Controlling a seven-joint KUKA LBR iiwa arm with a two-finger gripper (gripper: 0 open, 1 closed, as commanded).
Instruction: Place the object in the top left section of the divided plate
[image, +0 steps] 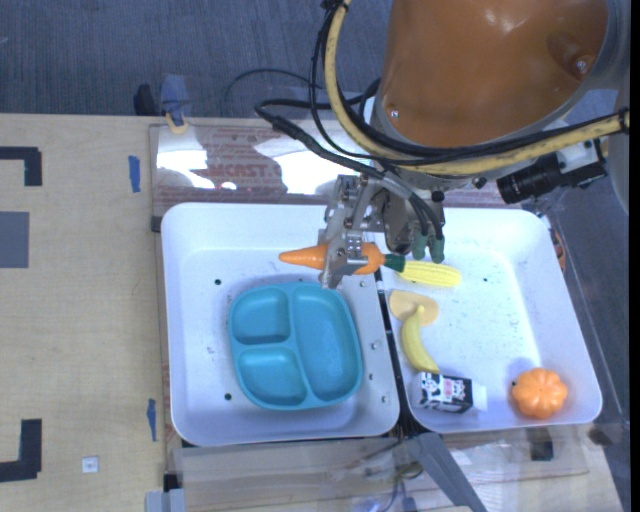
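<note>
Carrot (305, 257) — grasped by the pincer (340, 262) — hangs just above the blue divided plate (296, 345).

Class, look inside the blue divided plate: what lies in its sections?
The blue divided plastic plate shows three bare sections. The end effector and orange toy carrot sit above its upper edge, hiding nothing inside.

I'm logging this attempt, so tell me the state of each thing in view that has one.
gripper: over the bins' inner edge, at the carrot
carrot: lying in the left bin, beside the plate
divided plate: blue, nothing in its sections
corn cob: lying in the right bin
banana: lying flat
small tube: on its side
orange pumpkin-like fruit: upright
</note>
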